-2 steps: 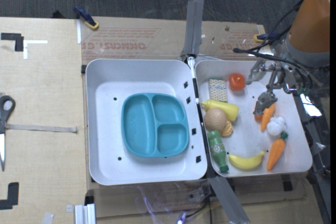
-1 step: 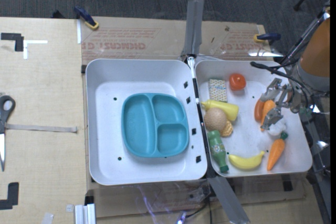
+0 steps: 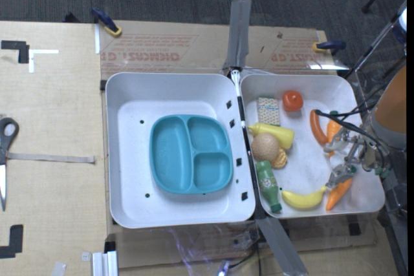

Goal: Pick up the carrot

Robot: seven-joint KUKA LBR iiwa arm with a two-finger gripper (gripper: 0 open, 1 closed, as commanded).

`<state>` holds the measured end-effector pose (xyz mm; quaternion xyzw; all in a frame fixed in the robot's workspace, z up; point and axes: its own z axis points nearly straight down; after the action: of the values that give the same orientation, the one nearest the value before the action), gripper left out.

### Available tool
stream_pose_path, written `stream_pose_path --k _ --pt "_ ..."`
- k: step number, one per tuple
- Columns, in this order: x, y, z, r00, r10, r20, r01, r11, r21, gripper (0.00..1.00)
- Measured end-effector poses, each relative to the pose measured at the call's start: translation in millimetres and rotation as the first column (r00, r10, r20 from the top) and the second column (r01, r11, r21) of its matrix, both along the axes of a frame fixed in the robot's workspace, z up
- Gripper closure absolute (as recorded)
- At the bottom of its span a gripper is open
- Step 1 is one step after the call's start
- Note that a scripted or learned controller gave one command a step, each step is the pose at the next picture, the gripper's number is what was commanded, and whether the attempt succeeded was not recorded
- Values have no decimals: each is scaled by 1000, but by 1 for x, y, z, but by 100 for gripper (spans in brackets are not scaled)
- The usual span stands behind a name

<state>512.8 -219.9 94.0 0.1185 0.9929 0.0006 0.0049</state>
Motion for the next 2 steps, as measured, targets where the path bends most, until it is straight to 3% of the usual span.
stream_pose_path --k 1,2 --pt "2 0 10 1000 4 4 -4 1000 -3 100" --pt "-32 23 -1 942 336 -4 -336 942 -2 100"
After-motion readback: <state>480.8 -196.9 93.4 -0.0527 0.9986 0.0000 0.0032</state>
